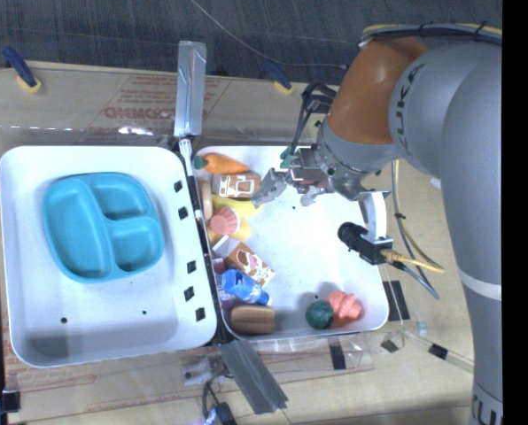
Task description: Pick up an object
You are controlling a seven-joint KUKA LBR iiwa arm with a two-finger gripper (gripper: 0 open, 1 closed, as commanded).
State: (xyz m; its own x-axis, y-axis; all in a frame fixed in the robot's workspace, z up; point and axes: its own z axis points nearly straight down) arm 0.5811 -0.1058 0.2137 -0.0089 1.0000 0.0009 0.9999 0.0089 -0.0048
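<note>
While the gripper (282,184) hangs at frame centre above the right bin (335,237), its finger spread is unclear. One blue tray (103,223) fills the left bin (25,308); one carrot (221,163), green ball (319,314), and bread roll (251,319) lie right.

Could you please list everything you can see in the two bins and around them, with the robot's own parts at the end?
Left bin: 1, white, left side of bench.
Divided tray: 1, light blue, in left bin.
Right bin: 1, white, beside left bin.
Carrot: 1, orange, right bin's far left corner.
Ball: 1, dark green, right bin's near edge.
Pink toy: 1, pink-orange, touching the ball.
Bread roll: 1, brown, near left corner.
Clamps: 2, blue and yellow, far bench edge.
Arm: 1, grey with orange band, from right.
Gripper: 1, metallic, over right bin.
</note>
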